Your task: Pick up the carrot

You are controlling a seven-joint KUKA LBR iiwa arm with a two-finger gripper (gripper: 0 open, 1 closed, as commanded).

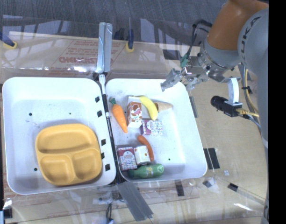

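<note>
Although the gripper (173, 81) is seen above the far right corner of the right bin (192, 139), its fingers are too small and blurred for their spacing to be judged. The arm (236, 27) is cut off at the frame's top and right. The carrot (118, 117) is found just inside that bin's left wall, lying flat, long axis near-to-far, green-topped end far, tip near. A yellow tray (68, 153) is noted in the left bin (21, 97).

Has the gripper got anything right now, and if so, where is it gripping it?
Nothing is held. The gripper sits over the right bin's upper right corner, with nothing between its fingers. The carrot lies in that bin, by its left wall.
</note>
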